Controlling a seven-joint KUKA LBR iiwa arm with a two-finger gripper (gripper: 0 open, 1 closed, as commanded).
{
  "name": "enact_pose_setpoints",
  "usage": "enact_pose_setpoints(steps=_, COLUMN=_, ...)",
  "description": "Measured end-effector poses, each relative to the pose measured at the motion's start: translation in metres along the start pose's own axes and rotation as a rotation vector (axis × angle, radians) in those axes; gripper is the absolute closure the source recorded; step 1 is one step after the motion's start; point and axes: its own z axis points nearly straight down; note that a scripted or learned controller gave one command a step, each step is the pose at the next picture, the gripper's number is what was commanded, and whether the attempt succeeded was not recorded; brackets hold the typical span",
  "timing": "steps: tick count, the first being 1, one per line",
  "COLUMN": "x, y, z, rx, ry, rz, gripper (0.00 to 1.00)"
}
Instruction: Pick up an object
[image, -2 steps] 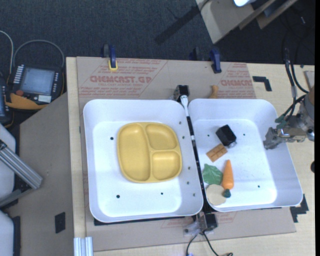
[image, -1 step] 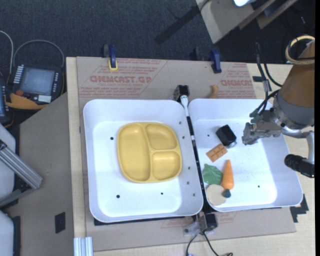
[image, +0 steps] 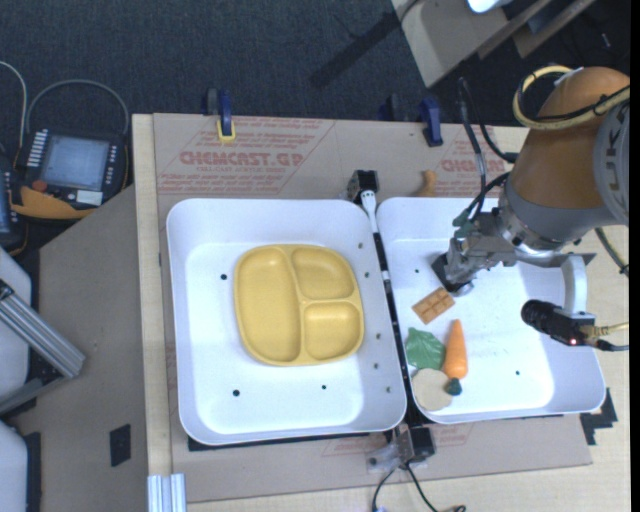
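A robotics lab or test cell is shown, not a home. A brown board printed with a maker's name is fixed as a benchtop by blue clamps at its far edge. Two white bins are set on it side by side, joined by a black hinge strip. A handheld control pendant with a screen and a coiled cable is laid on the dark floor at the left. Aluminium framing is seen at the lower left, and loose cables are run under the near edge.

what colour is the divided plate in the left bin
Pale yellow, plain with no pattern; the divided plate shows best in the camera view.
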Motion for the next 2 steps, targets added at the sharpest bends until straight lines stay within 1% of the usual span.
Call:
enact_pose_setpoints(steps=1, x=0.056, y=0.029, z=0.001, rx=-0.004, ry=0.001, rz=-0.002, gripper=1.0)
enact_pose_setpoints(steps=2, x=0.118, y=0.048, z=-0.002, rx=-0.005, ry=0.001, rz=-0.002, gripper=1.0)
